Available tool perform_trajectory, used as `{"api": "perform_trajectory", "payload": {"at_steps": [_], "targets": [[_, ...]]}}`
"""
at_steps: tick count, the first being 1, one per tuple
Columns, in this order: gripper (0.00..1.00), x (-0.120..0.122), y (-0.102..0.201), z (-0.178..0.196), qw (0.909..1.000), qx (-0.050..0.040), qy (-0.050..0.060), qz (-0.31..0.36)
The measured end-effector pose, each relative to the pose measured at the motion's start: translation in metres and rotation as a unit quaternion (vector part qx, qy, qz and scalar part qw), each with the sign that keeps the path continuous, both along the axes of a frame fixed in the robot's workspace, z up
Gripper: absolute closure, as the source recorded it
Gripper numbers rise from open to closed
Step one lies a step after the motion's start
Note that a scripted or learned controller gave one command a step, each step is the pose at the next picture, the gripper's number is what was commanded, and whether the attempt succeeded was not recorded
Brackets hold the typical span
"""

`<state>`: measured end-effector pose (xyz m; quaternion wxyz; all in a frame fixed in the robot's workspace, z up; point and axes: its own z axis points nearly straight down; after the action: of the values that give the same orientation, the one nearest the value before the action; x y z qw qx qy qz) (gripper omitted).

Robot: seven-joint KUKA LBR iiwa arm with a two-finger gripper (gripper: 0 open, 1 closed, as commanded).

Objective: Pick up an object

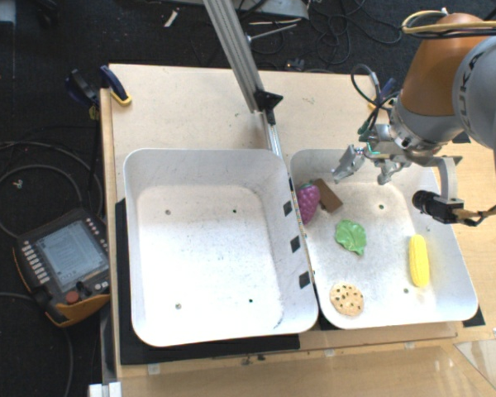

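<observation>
Approach step: gripper (369, 169) hanging over right bin (446, 300), fingers spread, nothing between them. Nearest target probably the brown block (328, 197) beside purple grapes (308, 202). Next: descend, centre, close.

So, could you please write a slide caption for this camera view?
Open gripper poised above the right bin, which holds grapes, lettuce, corn and a cookie.

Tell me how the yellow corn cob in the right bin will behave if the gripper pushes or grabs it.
The corn cob looks long and rounded, so a sideways push would probably roll it across the right bin. It seems a rigid toy, likely light. Its curved sides may slip from the gripper unless grasped across its narrow width.
</observation>
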<state>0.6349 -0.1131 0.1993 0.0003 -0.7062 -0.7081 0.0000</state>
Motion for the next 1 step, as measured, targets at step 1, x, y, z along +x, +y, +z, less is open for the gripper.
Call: {"api": "perform_trajectory", "payload": {"at_steps": [1], "targets": [[0.00,-0.0050,0.0038,-0.0633,1.0000,0.0001,0.003,-0.001]]}}
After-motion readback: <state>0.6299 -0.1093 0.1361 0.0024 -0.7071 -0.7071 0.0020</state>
